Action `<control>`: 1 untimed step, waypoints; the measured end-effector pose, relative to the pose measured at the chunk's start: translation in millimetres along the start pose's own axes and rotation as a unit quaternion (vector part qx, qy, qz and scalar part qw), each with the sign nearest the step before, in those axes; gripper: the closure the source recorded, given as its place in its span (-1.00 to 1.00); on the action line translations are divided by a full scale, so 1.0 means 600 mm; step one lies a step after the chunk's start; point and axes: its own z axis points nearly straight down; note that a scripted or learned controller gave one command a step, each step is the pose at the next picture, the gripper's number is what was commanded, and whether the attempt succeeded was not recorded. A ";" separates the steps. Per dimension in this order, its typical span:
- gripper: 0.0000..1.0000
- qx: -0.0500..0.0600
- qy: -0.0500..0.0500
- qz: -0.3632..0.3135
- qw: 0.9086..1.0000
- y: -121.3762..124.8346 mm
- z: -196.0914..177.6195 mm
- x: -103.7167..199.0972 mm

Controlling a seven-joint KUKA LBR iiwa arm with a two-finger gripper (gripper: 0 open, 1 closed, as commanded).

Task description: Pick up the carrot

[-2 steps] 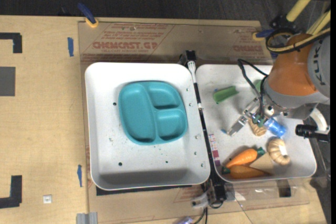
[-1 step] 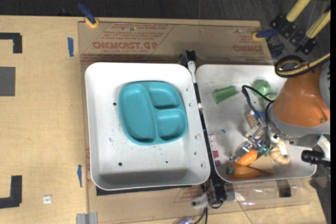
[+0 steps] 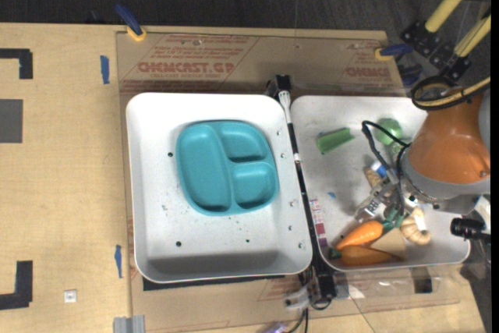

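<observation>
The carrot (image 3: 360,234) is orange with a green top and lies near the front edge of the right bin (image 3: 335,191), pointing left. My gripper (image 3: 383,207) hangs from the arm's orange band (image 3: 448,146) and sits low in the bin, just above and right of the carrot's green end. It looks very close to the carrot, but I cannot make out contact. The wrist and cables hide the gripper's tip.
The left bin (image 3: 156,191) holds a teal divided plate (image 3: 228,166). In the right bin, a green block (image 3: 335,139) and a green round piece (image 3: 388,129) lie at the back. A tan piece (image 3: 378,255) sits under the carrot, with a cream object (image 3: 419,230) to the right.
</observation>
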 end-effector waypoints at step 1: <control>1.00 0.001 0.004 -0.173 0.985 -0.049 0.019 -0.040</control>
